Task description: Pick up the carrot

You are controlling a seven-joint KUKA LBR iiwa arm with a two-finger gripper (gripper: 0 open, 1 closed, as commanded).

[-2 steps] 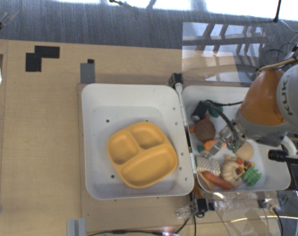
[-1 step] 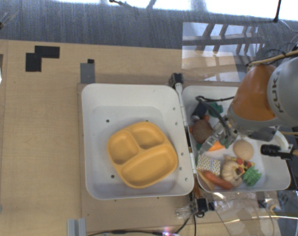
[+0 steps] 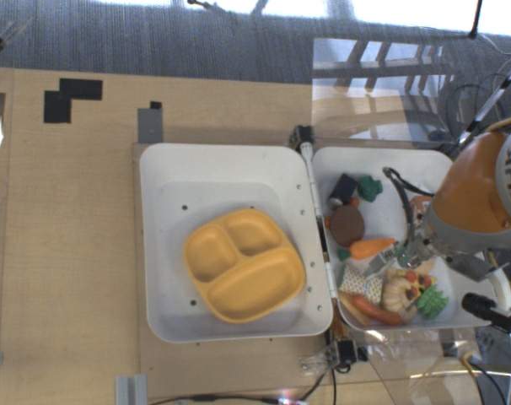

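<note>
The carrot (image 3: 371,248) is a small orange piece lying in the middle of the right bin (image 3: 424,160), pointing left and right. My gripper (image 3: 406,253) hangs low over the bin, right at the carrot's right-hand end, among the other toys. The arm's orange band (image 3: 479,194) sits above and to the right of it. The carrot rests on the bin floor.
Around the carrot lie a brown round piece (image 3: 346,223), a black block (image 3: 343,186), a green piece (image 3: 370,187), a checkered item (image 3: 363,285), a red-orange stick (image 3: 377,310), a pale bread-like toy (image 3: 399,290) and a green broccoli (image 3: 432,303). The left bin (image 3: 167,226) holds a yellow divided plate (image 3: 243,264).
</note>
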